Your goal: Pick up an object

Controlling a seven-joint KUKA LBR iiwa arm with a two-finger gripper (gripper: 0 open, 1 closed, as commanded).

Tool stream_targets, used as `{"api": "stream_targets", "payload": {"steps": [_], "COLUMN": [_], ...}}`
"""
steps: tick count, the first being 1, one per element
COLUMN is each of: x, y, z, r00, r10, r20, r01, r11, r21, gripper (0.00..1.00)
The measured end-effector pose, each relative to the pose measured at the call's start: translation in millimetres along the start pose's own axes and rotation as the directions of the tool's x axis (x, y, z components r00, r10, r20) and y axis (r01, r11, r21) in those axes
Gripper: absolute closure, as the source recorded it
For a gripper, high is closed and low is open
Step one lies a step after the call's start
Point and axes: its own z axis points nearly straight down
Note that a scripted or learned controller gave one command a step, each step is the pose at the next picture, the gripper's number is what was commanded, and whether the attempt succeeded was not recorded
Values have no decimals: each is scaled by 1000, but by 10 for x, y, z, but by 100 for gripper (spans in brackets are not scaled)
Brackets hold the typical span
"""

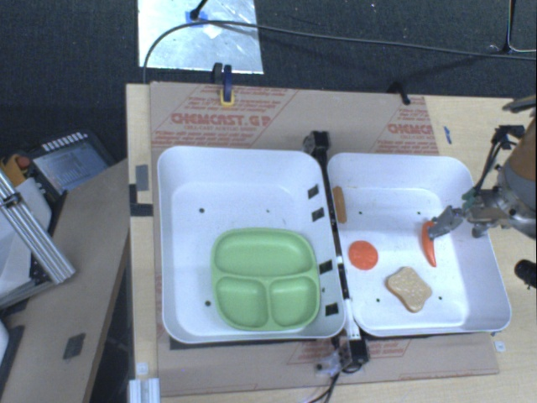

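Observation:
The right bin holds a thin orange stick by its left wall, a flat orange-red disc, a tan slice of toast and a red-orange pepper-like piece. My gripper reaches in from the right edge and hangs low over the right bin. Its tip is just above the top end of the red-orange piece, close to it or touching it. I see nothing between its fingers.
The left bin holds a green divided plate at its front. A black divider with clips runs between the bins. A yellow clamp sits on the cardboard behind them, and grey equipment stands at the left.

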Motion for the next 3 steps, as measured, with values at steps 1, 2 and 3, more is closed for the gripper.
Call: {"api": "stream_targets", "payload": {"steps": [1,2,3], "x": [5,74,29], "y": [32,108,203], "z": [-69,410,896], "r00": [1000,1000,1000], "r10": [-4,-6,-3], "r20": [3,2,2], "r01": [4,6,3], "r11": [1000,1000,1000], "r21": [-13,-10,-10], "gripper": [0,0,0]}}
